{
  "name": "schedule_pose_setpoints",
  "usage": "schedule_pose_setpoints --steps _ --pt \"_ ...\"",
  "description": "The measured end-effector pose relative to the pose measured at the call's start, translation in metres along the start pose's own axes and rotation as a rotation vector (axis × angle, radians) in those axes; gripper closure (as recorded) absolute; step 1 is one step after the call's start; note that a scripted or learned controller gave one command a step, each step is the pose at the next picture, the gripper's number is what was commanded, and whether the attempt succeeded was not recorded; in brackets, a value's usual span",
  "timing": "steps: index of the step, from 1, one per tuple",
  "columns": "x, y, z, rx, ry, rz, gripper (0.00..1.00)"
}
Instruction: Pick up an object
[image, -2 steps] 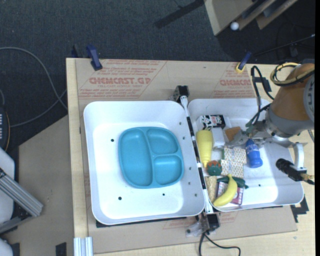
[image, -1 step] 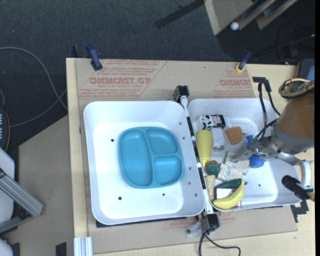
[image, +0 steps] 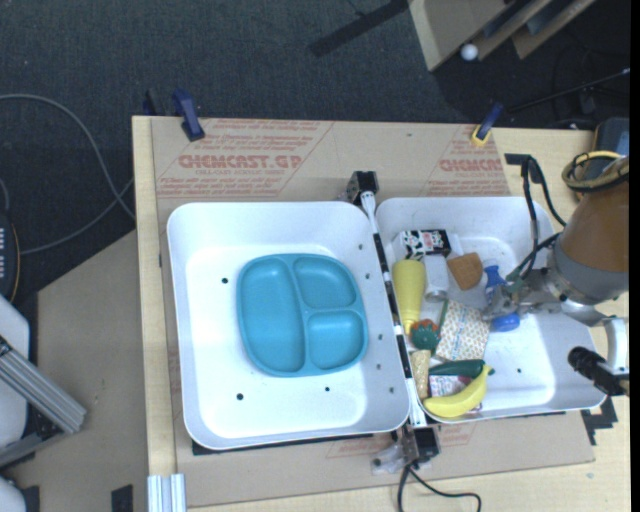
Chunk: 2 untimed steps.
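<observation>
Camera view gives me two white bins: the left bin (image: 200, 300) carries one blue divided plate (image: 300, 312), and the right bin (image: 530, 375) holds the clutter. I count one banana (image: 458, 398), one yellow bottle (image: 409, 286), one brown block (image: 465, 270) and one black-and-white carton (image: 425, 241). My gripper (image: 503, 303) sits low over a blue object (image: 499, 300) mid-bin; I cannot tell its state. The arm (image: 595, 245) runs off the right edge. Small items beside the bottle blur together.
</observation>
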<state>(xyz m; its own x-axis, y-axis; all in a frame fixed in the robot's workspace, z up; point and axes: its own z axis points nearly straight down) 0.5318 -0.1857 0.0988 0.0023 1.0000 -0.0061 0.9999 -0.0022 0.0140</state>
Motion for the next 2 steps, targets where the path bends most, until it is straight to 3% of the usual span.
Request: schedule_pose_setpoints --steps 1,2 --pt "0.068 0.034 0.010 0.008 0.003 -0.002 1.00" --pt "0.139 0.030 -0.087 0.012 0.007 -0.004 1.00"
